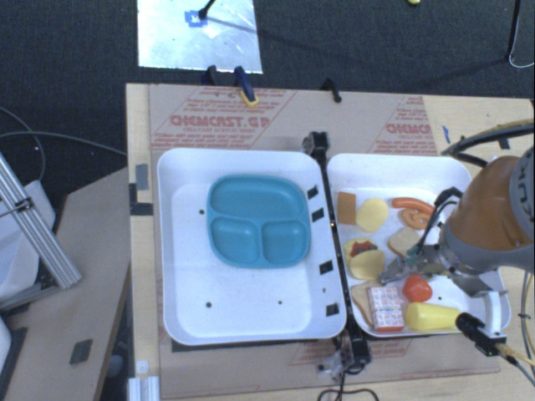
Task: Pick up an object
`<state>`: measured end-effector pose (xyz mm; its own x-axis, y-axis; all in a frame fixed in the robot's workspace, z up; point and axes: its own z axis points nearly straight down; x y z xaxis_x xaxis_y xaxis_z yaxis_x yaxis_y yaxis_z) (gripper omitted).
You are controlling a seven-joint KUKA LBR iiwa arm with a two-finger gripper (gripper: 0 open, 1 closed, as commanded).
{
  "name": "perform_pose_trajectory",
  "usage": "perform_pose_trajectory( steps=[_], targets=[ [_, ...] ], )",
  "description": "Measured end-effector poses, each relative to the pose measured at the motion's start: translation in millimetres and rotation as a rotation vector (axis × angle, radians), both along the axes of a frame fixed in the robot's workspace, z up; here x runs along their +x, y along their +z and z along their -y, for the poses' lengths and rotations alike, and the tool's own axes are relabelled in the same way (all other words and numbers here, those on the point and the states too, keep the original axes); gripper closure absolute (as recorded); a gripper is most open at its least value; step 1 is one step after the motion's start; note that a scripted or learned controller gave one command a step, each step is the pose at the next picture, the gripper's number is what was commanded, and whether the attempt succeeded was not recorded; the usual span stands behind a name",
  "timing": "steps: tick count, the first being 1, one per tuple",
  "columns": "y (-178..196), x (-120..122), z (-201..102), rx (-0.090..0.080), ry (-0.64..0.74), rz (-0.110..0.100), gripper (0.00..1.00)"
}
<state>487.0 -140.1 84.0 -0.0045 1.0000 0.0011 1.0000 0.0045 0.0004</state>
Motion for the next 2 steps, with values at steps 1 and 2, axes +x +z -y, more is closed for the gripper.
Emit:
perform_pose_trajectory(
  steps=[1,2],
  targets=[
    [0.2,0.3,-40.4,0.001,0.002,0.0,0.0],
    [11.6,1.6,-37.3,-0.003,-0.001,0.006,1.0]
  ],
)
